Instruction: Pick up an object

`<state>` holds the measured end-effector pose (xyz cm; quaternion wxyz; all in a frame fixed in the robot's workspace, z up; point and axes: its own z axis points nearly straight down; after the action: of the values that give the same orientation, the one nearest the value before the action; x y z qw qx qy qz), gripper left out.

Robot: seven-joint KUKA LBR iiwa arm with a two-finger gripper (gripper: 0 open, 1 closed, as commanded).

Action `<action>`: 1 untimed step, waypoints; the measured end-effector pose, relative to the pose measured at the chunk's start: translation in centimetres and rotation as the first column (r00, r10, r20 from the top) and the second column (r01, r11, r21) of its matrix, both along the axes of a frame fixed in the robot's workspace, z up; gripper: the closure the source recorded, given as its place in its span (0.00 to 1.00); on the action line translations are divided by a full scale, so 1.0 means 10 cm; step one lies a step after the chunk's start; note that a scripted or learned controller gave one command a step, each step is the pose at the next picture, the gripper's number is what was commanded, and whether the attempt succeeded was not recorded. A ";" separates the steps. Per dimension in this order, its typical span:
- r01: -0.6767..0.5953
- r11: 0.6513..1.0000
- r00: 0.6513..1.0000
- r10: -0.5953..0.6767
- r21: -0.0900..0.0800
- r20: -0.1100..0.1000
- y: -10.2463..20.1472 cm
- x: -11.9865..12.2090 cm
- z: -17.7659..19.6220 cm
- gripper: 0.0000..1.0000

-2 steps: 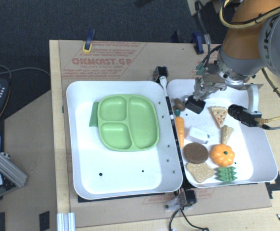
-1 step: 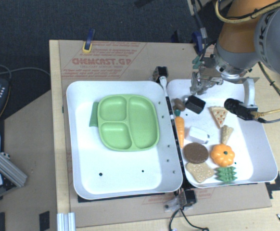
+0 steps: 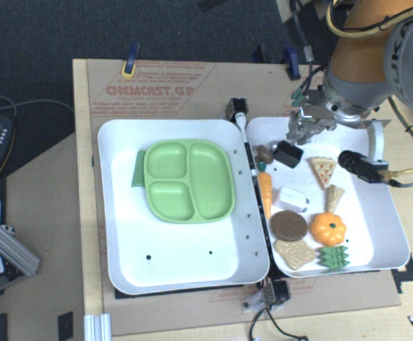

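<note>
My gripper [image 3: 301,131] hangs over the back left part of the right bin [image 3: 384,212]. A small black block [image 3: 288,153] lies just below and in front of it, very close; I cannot tell whether they touch. In that bin also lie an orange carrot [image 3: 265,192] along the left wall, a pizza slice [image 3: 323,170], a white block [image 3: 293,199], a brown round cookie [image 3: 289,226], an orange pumpkin [image 3: 328,229], a cracker [image 3: 295,254], a green leafy piece [image 3: 334,256] and a beige piece [image 3: 333,197].
The left bin [image 3: 121,247] holds a green divided plate [image 3: 189,180]. A small brown item [image 3: 265,153] sits by the right bin's back left corner. The arm reaches in from the upper right. Clamps stand at the bench's back edge.
</note>
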<state>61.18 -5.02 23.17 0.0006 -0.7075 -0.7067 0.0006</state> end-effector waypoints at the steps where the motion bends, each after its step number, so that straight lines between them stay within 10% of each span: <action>1: -0.002 1.000 1.000 0.002 0.000 0.003 0.03 0.02 0.02 1.00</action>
<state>61.35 -4.77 23.33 -0.0004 -0.7070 -0.7072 -0.0002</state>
